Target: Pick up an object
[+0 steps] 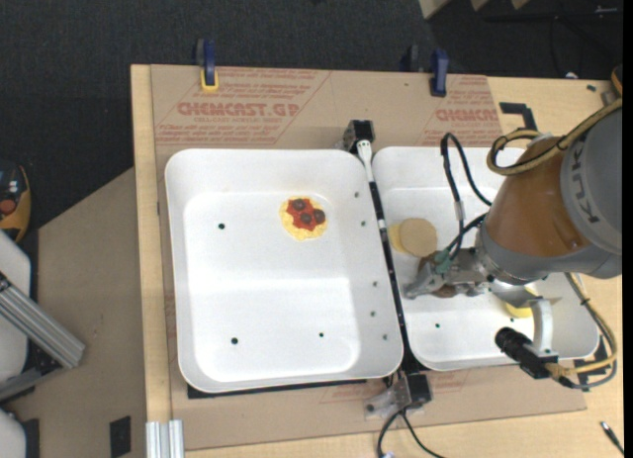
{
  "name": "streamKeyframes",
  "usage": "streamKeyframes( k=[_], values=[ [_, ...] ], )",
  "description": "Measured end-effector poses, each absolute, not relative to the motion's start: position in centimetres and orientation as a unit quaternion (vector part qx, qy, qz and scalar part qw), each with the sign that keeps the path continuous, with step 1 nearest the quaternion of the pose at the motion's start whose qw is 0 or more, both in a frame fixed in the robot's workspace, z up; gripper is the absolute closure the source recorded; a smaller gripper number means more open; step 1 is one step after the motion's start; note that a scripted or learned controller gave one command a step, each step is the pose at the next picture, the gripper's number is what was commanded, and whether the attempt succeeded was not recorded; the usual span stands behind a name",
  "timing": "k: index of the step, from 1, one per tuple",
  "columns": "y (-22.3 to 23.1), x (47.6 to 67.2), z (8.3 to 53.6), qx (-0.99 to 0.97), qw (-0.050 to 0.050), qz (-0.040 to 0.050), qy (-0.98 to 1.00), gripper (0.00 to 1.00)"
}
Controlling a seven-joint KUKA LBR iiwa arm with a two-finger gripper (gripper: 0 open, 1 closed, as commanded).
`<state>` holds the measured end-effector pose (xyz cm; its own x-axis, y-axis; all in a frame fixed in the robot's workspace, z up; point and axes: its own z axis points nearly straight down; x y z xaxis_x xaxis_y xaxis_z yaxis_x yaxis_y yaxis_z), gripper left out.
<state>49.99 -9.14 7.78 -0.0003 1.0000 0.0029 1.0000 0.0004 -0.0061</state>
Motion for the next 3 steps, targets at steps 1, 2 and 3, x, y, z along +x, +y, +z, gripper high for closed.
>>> streamKeyframes(
  k=[1, 2, 3],
  values=[
    [-9.4, 50.1, 9.5, -0.708, -0.001, -0.0004, -0.706, 1.00],
    [-9.4, 56.6, 9.4, -0.706, -0.003, -0.0015, -0.708, 1.00],
    [-9.4, 56.3, 9.4, -0.707, 0.000, -0.0002, -0.707, 0.00]
  ],
)
